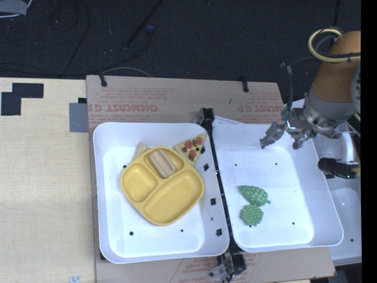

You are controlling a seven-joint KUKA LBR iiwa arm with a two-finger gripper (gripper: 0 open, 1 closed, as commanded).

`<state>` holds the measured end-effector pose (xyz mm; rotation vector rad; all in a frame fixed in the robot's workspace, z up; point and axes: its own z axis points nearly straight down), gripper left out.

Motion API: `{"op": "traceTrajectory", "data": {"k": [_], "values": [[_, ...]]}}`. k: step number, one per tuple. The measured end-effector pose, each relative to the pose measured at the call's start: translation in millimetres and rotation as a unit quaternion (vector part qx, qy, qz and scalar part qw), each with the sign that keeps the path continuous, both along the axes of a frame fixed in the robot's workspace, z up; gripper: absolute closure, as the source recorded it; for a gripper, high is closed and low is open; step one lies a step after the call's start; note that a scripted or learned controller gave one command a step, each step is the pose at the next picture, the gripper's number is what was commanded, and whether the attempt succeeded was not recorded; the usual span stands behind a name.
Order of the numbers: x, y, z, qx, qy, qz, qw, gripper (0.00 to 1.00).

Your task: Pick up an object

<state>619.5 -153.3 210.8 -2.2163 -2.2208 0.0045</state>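
1. Nearest the lower edge of the view, two green bumpy objects lie in the right bin (330, 229): a round green cluster (252, 215) and, touching it just above, a longer green cluster (253, 193). Both rest on the bin floor, left of its middle.
2. The left bin (112, 229) holds a yellow divided tray (168, 196), set at a tilt.
3. A tan bread-like piece (162, 162) sits in the tray's upper compartment.
4. A pizza slice toy (193, 147) lies just beside the tray's upper right edge, near the divider between the bins.
5. The gripper (289, 138) hangs over the upper right part of the right bin, well apart from the green clusters. Its two fingers are spread apart, with nothing between them.
6. The arm's orange band (336, 69) shows above the wrist at the right.
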Motion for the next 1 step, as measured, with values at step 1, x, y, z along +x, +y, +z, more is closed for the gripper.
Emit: {"op": "traceTrajectory", "data": {"k": [1], "values": [[-1.1, -9.4, -49.9, -0.0002, 0.0, -0.001, 1.0, 0.0]]}}
